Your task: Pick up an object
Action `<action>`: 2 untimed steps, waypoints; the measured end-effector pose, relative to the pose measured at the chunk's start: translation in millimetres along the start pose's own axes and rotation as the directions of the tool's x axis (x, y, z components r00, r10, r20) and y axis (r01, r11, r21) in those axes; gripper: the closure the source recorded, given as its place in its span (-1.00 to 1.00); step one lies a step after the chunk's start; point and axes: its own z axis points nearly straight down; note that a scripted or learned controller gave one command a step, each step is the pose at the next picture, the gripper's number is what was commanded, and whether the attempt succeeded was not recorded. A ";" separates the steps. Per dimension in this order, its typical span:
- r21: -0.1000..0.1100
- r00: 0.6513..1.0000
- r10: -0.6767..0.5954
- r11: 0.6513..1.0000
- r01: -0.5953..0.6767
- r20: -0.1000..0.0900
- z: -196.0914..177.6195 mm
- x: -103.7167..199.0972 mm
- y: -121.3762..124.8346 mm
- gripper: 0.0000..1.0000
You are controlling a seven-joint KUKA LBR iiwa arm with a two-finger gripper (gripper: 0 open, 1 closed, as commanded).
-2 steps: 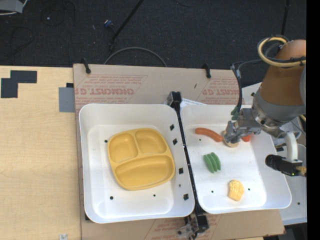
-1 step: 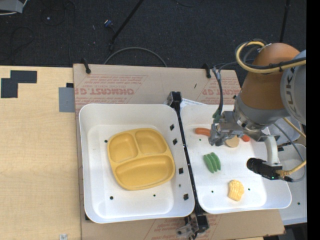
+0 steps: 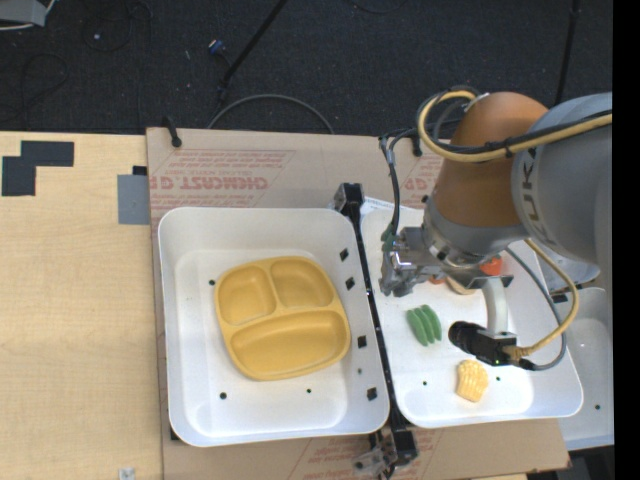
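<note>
Camera view puts the hand low over the right bin, just up-left of the green object; its grip state cannot be told. Nothing looks lifted yet: this seems the approach, and next comes centring over that object and descending.

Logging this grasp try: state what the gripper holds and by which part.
Nothing shows in the gripper. It sits in the right bin, above the green toy in the view, while the yellow corn piece lies apart near the front.
</note>
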 end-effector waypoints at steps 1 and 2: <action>-0.001 1.000 -0.001 1.000 0.001 0.000 2.7 57.8 -6.0 1.00; -0.004 1.000 -0.001 1.000 0.001 0.002 -11.4 108.1 4.0 1.00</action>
